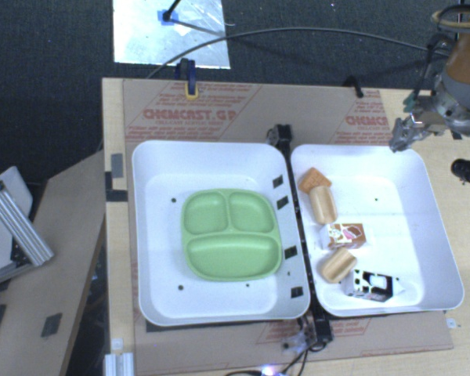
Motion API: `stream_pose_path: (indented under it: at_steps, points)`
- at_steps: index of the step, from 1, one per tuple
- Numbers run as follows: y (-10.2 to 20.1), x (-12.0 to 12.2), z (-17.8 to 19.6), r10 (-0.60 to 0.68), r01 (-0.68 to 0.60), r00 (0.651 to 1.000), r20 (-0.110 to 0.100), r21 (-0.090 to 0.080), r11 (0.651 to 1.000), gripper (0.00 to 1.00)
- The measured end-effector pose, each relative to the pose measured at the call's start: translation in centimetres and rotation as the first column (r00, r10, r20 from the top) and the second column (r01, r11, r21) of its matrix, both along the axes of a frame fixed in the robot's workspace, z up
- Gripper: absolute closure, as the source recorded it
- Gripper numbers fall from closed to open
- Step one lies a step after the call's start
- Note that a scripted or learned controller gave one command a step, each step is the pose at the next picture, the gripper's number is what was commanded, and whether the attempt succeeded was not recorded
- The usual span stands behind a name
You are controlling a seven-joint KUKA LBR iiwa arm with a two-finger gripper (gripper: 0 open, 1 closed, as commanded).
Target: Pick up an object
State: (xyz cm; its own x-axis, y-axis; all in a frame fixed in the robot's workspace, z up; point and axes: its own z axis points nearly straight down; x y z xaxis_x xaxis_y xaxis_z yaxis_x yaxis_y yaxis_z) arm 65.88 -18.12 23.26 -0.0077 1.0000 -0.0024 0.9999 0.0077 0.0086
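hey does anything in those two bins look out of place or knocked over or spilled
Nothing looks spilled or broken. The green divided plate lies flat in the left bin. In the right bin, the small items, such as the black-and-white packet, crowd along its left side, lying at mixed angles. The pincer hovers over that bin's far right corner.

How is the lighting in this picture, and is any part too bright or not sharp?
In the camera view the light is even and soft; the right bin floor is nearly washed out, so its rim is hard to trace; the shiny sheet at the top glares strongly; the green tray is clear and casts little shadow; the end effector looks slightly blurred.
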Motion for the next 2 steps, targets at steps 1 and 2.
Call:
stream_pose_path:
  at_steps: [1,2]
  points:
    - [0.0,0.1,1.8,0.000,0.000,1.000,-0.004,0.001,1.000,1.00]
    - [4.7,-0.8,2.1,0.001,-0.001,1.000,-0.007,0.004,1.000,1.00]
